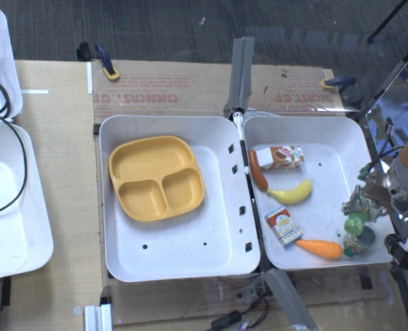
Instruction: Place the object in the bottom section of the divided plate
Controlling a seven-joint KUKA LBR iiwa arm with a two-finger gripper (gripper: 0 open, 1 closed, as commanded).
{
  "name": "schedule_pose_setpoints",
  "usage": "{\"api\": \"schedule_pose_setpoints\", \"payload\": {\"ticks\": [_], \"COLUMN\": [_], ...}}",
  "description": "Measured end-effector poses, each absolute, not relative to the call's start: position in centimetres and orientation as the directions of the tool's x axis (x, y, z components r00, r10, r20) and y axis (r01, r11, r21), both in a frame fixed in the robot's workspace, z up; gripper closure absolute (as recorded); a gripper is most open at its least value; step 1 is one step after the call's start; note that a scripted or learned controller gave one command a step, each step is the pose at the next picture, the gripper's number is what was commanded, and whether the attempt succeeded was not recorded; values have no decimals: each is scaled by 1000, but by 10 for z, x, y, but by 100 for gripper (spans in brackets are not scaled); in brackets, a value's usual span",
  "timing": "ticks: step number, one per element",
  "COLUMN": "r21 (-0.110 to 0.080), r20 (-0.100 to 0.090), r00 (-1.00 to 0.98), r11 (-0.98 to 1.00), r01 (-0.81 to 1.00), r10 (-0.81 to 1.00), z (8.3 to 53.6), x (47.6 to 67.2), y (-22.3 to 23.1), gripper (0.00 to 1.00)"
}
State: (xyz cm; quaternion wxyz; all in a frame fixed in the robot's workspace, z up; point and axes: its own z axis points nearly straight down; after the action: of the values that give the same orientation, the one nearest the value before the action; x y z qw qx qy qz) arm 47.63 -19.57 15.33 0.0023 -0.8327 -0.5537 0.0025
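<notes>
Tool [359,212] sits at the right bin's [328,150] edge over a half-hidden green object [354,224]; grip unclear.

Grey metal hand [366,202]; dark cables; pale wrist housing [405,178].

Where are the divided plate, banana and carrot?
divided plate [157,158]: camera view, the ridge between its sections.
banana [293,193]: camera view, middle of its curved body.
carrot [320,249]: camera view, middle of the orange body.
</notes>
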Motion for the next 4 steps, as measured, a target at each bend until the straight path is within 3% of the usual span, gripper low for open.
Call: {"api": "schedule_pose_setpoints", "payload": {"ticks": [1,2,4], "r21": [-4,-7,-7], "r20": [-1,-2,-2], "r00": [158,285,417], "r11": [-158,-285,-417], "r01": [987,959,909], "r10": [988,959,909], "z": [257,213,163], "x": [532,480,477], "y": [-196,-217,-211], "gripper": [100,100,100]}}
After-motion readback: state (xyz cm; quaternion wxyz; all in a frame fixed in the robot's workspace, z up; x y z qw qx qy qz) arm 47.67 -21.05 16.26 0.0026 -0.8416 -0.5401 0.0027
